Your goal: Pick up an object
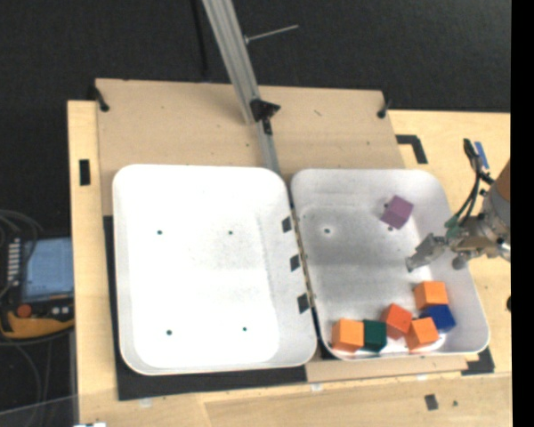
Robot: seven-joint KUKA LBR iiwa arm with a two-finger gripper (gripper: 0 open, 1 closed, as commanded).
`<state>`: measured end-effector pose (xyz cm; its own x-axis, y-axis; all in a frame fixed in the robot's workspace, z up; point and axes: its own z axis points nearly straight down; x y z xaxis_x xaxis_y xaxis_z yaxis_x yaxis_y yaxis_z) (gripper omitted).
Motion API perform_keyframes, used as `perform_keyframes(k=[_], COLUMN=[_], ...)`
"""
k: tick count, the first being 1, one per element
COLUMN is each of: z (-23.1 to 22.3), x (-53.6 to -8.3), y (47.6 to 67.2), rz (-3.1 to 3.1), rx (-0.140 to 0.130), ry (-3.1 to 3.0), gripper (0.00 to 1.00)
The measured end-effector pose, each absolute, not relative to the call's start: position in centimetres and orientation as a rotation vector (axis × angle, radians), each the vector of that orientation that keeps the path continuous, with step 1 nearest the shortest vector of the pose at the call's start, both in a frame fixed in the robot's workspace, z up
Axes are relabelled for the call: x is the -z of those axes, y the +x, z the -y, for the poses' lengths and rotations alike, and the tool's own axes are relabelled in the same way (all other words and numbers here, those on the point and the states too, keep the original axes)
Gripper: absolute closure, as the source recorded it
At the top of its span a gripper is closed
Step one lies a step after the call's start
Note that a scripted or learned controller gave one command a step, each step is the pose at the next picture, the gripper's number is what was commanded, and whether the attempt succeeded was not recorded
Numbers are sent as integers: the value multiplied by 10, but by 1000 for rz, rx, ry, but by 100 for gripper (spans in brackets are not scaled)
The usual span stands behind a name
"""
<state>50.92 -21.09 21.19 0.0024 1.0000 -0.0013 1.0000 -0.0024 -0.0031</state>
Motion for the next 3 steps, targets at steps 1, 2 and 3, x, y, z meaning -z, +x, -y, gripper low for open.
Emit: perform_keyframes(k=[1,2,3], z=[210,210,211], x=[-149,-120,-129], y=[505,507,508], rz=[2217,2227,2220], rx=[-6,4,8], ry=[-2222,-2220,-2229], gripper=[0,0,100])
